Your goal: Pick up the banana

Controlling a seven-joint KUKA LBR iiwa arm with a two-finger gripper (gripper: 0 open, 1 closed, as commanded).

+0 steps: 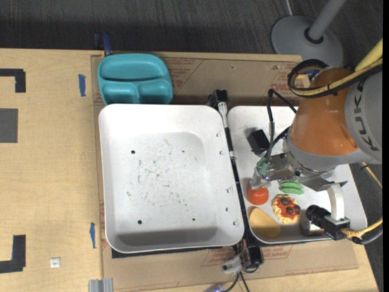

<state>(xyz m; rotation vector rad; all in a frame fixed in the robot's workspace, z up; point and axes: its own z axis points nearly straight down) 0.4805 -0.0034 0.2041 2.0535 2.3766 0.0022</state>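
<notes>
Desk (48,163): pale brown board top with black angular marks along the left edge and short strips of blue tape near the bins
Floor: dark grey carpet beyond the desk's far edge, with a round grey stand base (299,36) at upper right
Left bin (167,175): wide white tray, scuffed and speckled inside
Right bin (240,126): narrower white tray, touching the left one along a black seam
Teal tray (135,78): divided dish lying behind the left bin
Arm (325,123): grey with an orange band, leaning over the right bin
Hand (267,172): low over the right bin; cannot tell how far open it is
Banana (264,222): yellow piece at the right bin's near edge, beside a red tomato-like toy (258,194) and a small pizza-like toy (286,208)
</notes>
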